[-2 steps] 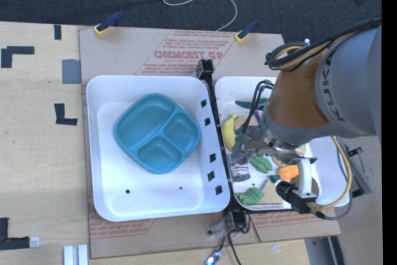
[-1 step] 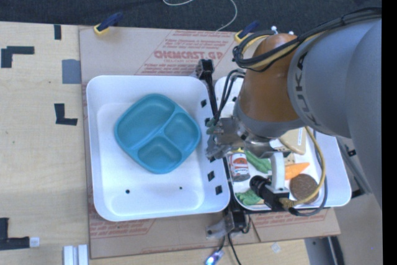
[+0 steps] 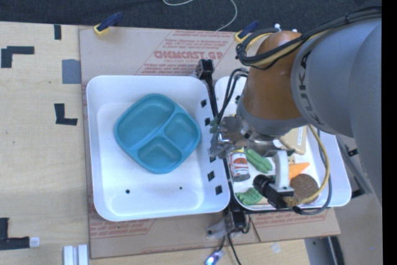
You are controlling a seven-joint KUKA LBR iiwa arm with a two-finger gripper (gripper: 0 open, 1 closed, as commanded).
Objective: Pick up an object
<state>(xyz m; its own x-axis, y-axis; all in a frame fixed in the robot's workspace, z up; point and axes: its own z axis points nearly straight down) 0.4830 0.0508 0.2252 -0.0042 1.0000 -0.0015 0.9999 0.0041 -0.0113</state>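
Where the arm (image 3: 291,84) reaches, a red-labelled can (image 3: 239,166) stands upright.

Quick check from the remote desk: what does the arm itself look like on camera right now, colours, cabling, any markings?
The grey KUKA arm is thick and rounded, with dark lettering along its shell. An orange band wraps the segment above the wrist. Black cables loop around that band, and a yellow cable curves beside the wrist. The gripper hardware below is metallic with black parts.

The pale wooden desk (image 3: 37,158) carries a brown cardboard sheet (image 3: 180,56), clipped at its 12 o'clock edge. On the cardboard two white bins sit touching: left bin (image 3: 102,152), right bin (image 3: 338,186).
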